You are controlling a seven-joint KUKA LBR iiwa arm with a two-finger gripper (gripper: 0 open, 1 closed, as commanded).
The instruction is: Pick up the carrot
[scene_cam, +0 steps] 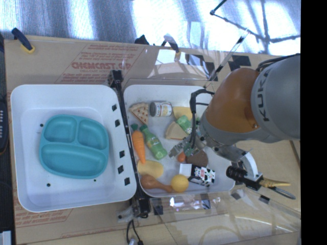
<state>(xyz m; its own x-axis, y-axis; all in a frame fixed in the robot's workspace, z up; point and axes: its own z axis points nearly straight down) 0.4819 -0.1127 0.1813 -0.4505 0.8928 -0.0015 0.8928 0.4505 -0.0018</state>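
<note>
The carrot (139, 146) lies along the right bin's (225, 189) left wall, touching the green bottle (154, 142). The gripper (188, 149) hangs right of it among the food; whether it is released or clenched, I cannot tell. Best approach: travel left, descend over the carrot's middle, straddling its width, clear of the bottle.

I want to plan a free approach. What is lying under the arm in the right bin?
Under the arm's edge show a brown piece and a black-and-white carton, with cheese wedges beside it. The carrot lies uncovered to the left. The bin floor beneath the orange band is hidden.
</note>
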